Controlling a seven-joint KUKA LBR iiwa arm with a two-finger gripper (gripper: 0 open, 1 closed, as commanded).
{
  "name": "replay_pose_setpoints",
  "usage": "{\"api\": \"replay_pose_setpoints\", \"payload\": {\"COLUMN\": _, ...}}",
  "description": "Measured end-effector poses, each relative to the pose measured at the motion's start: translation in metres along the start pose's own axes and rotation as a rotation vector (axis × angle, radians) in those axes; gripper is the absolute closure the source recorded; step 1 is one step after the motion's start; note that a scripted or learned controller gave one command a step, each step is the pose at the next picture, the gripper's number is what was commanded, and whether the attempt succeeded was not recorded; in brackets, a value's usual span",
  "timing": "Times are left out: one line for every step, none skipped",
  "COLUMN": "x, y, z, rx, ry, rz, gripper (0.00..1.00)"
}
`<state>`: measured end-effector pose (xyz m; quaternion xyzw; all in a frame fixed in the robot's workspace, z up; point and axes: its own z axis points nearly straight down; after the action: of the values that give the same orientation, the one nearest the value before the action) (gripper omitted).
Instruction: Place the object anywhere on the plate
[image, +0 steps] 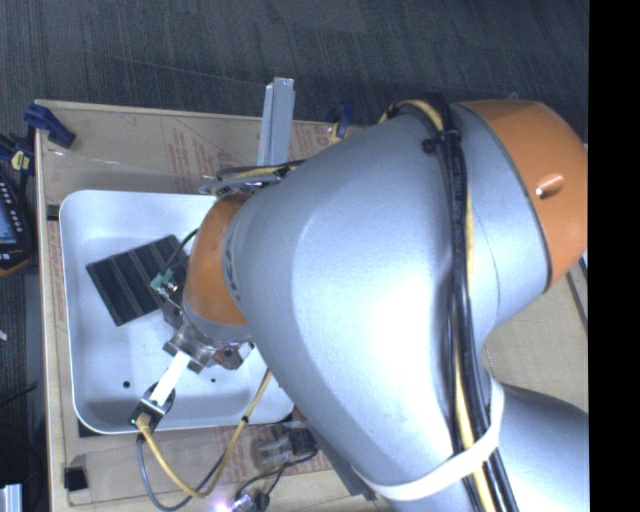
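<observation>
A dark, ribbed, rectangular slab (135, 278) lies tilted in the upper left part of the left white bin (100, 370). My gripper (198, 350) hangs low over the middle of this bin, just right of and below the slab, under the orange wrist band (208, 285). From the gripper a white strip runs down-left to a small black and green piece (152, 408) near the bin's front wall. I see nothing that is clearly held. The arm's grey body (400, 300) hides everything to the right of the gripper.
A yellow cable (185, 482) loops off the bin's front edge onto the cardboard bench top. A metal post (277, 120) stands behind the bin. Blue clamps sit at the bench's back left corner (45, 122) and back middle (343, 118).
</observation>
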<state>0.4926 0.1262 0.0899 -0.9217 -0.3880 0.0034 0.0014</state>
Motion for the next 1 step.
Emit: {"api": "replay_pose_setpoints", "payload": {"x": -0.0414, "y": 0.0292, "z": -0.1010, "rx": -0.001, "ry": 0.004, "rz": 0.217, "gripper": 1.00}}
